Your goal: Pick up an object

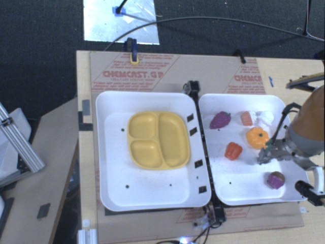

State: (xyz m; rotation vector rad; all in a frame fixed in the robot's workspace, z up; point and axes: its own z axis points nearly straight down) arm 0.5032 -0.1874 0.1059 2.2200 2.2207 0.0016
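Observation:
The right bin [238, 192] holds a purple grape bunch [220, 119], a salmon-coloured block [246, 118], a crumpled white piece [264, 119], an orange pumpkin-like toy [257, 136], a red pepper [233, 150] and a small purple-and-brown object [275, 180]. My gripper [265, 155] hangs low over the right bin, just below the orange toy and right of the red pepper. Nothing shows between its fingers.
The left bin [114, 187] carries a yellow three-compartment plate [156, 139]. A black divider with clips [200, 146] runs between the bins. The grey arm with its orange band [310, 121] comes in over the right bin's right edge.

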